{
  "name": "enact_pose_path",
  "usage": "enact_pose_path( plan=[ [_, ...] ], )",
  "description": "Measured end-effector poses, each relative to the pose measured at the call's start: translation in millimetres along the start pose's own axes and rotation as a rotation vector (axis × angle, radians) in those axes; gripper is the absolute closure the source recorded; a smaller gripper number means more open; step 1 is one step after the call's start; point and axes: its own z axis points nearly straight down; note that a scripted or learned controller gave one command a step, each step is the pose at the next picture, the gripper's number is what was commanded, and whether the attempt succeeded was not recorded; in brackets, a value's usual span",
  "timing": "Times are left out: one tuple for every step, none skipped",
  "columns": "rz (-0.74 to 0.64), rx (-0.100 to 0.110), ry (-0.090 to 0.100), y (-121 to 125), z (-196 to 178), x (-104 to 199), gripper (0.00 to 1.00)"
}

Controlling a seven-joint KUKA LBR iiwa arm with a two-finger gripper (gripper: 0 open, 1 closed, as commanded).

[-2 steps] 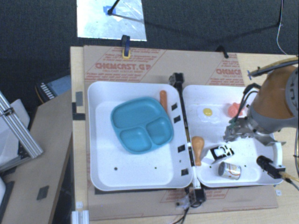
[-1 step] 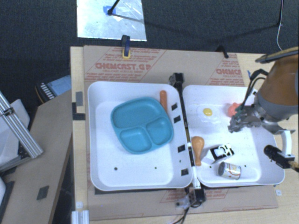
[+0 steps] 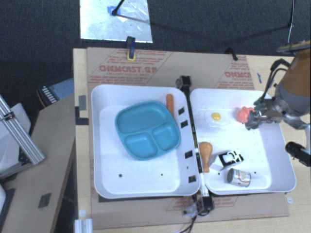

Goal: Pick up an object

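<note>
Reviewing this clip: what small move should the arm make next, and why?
Probably lower the claw slightly toward the pink object. The claw sits right beside it in the right bin, and nothing visibly sits between its tips yet.

one fixed camera above the bench (image 3: 160, 64), looking down at a slant, both bins (image 3: 146, 188) in frame

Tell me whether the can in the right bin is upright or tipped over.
Tipped over. The can lies on its side on the floor of the right bin, its round end facing left, just below the black-and-white item.
</note>
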Motion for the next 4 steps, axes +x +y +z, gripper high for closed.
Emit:
enact_pose_path(
  plan=[
    [-0.005,0.003,0.003,15.5,7.3,54.5,1.00],
    [-0.005,0.003,0.003,31.8,5.6,110.6,1.00],
    [-0.005,0.004,0.003,32.9,-4.2,163.2,1.00],
    [-0.004,0.003,0.003,39.2,-11.4,212.9,1.00]
  ],
)
